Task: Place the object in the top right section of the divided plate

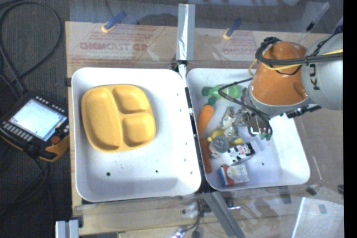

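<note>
A: Carrot (206,118), smooth orange and tapered, lies in the right bin (290,173) near its left wall. Glossy yellow divided plate (117,116) sits in the left bin (100,181).

B: Gripper (245,120) hovers over the clutter, can't tell how it's set.

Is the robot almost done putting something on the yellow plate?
Not yet. The yellow divided plastic plate in the left white bin has nothing in its sections. The end effector hangs over the cluttered right white bin, near the orange toy carrot. Grabbing, carrying and placing remain.
</note>
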Motion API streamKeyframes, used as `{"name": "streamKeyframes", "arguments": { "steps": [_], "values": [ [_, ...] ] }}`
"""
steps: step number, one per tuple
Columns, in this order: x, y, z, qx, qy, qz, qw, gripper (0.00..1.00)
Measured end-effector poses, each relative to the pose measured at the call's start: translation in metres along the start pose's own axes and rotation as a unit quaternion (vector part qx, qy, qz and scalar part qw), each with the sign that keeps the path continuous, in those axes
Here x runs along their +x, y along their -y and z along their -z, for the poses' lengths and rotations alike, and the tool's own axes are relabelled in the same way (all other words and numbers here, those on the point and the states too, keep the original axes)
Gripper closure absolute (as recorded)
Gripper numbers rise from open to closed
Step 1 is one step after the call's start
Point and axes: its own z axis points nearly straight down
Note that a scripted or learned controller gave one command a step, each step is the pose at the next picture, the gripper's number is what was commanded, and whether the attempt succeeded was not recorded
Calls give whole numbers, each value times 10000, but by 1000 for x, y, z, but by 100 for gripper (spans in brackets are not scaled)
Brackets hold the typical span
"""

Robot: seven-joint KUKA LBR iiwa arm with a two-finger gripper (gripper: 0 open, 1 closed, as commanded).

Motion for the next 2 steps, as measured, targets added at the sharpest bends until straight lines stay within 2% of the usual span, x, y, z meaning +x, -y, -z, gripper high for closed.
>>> {"name": "streamKeyframes", "arguments": {
  "steps": [1,2],
  "values": [
    [45,-14,13,49,410,835,9957,100],
    [54,-63,92,-62,-97,1979,9802,100]
  ]
}}
